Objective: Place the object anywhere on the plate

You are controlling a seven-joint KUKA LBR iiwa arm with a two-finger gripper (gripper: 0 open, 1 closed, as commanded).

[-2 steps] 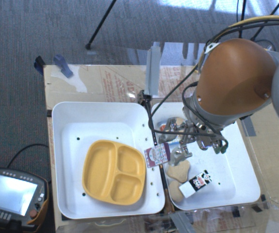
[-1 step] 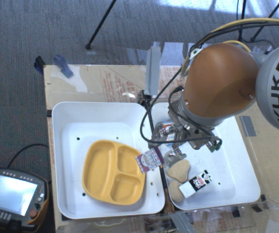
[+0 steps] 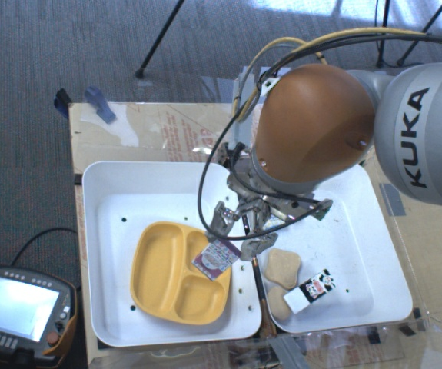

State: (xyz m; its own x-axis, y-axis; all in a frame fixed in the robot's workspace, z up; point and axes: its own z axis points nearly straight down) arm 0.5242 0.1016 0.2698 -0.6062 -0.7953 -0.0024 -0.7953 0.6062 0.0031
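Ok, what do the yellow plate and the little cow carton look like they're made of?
Yellow plate: probably molded plastic, smooth with a soft sheen and rounded compartment ridges. Cow carton: seemingly printed cardboard, with flat faces and crisp edges, though it could be a plastic toy.

A small flat packet with a purple and white printed face (image 3: 213,258) lies tilted at the right rim of a yellow plastic plate with three compartments (image 3: 171,279), overlapping that edge. Whether it rests on the plate or hangs just above it cannot be told. The plate lies flat, its two smaller compartments toward the packet's side.
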